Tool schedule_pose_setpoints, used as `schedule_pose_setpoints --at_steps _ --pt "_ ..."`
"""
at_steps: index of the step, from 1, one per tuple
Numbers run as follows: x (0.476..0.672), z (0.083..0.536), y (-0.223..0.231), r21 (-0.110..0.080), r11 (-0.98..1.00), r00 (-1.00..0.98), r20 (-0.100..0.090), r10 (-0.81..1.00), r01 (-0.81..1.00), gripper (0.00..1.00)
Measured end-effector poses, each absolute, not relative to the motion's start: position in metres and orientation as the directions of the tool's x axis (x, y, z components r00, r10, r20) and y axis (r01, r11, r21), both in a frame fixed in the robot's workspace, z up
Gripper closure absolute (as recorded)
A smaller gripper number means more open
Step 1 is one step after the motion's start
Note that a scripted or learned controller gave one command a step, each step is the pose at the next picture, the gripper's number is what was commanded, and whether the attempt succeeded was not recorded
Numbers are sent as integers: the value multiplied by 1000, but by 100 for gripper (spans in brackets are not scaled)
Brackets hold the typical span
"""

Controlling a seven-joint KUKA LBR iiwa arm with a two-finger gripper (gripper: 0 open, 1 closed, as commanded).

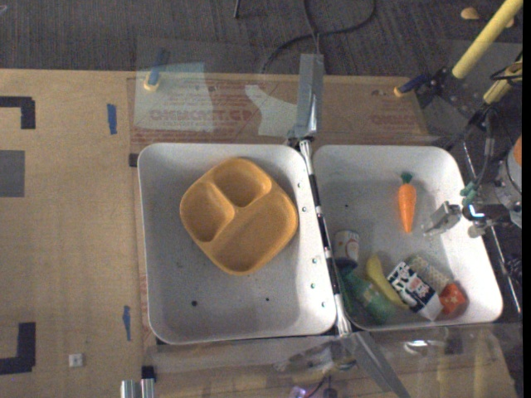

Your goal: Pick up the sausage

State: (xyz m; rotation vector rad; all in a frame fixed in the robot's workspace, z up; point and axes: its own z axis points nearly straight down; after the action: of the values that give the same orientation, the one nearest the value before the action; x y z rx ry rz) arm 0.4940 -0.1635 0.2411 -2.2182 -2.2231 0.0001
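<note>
**Approach stage: sausage not yet gripped**

The gripper [448, 219] hangs over the right bin's [390, 149] right side, beside the carrot [406, 206]; whether the claw is spread or closed cannot be told. The sausage [425, 264] is probably the tan piece in the near clutter, touching the box [412, 286]. Next: travel nearer, then descend. The box's print is illegible

Wooden bench [66, 247], two white bins: left bin [158, 305], right bin [365, 168]
</note>
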Motion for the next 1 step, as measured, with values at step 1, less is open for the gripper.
schedule_pose_setpoints --at_steps 1 --pt "525 96 -135 2 -80 80 0 997 997 0"
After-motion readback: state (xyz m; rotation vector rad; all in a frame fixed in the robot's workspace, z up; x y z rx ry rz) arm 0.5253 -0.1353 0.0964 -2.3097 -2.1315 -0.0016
